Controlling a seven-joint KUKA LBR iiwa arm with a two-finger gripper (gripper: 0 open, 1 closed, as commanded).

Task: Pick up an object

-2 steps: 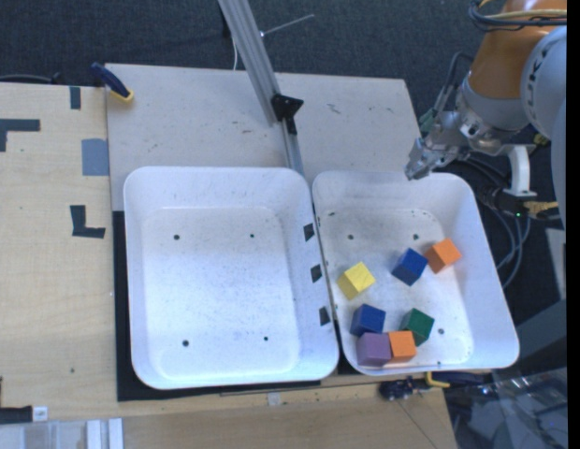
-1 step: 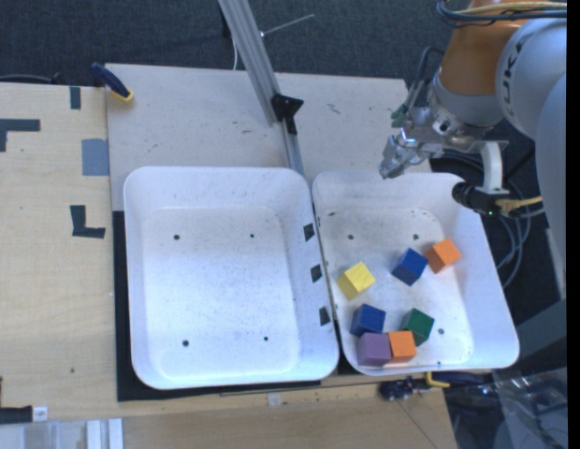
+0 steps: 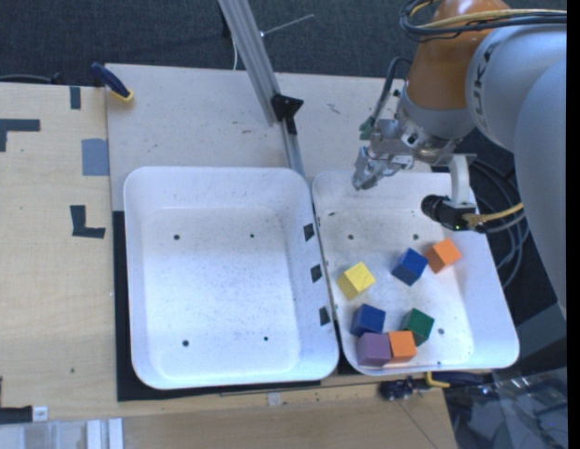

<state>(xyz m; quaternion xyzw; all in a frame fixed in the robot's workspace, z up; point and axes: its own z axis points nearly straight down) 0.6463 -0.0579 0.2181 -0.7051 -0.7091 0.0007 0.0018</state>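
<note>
My gripper (image 3: 367,178) hangs over the far rim of the right bin (image 3: 477,330), its fingers close together with nothing between them. Several small blocks lie in that bin, nearer the front. A yellow block (image 3: 358,277) sits left of centre. A blue block (image 3: 410,266) and an orange block (image 3: 443,254) lie to its right. Closer to the front rim are a second blue block (image 3: 369,319), a green block (image 3: 419,325), a purple block (image 3: 373,348) and a second orange block (image 3: 402,345).
The left bin (image 3: 140,251) stands beside the right one, sharing a middle rim. A slanted metal rail (image 3: 257,59) runs down to the bins' far edge. Black and yellow cables (image 3: 486,215) trail by the right bin's far right corner.
</note>
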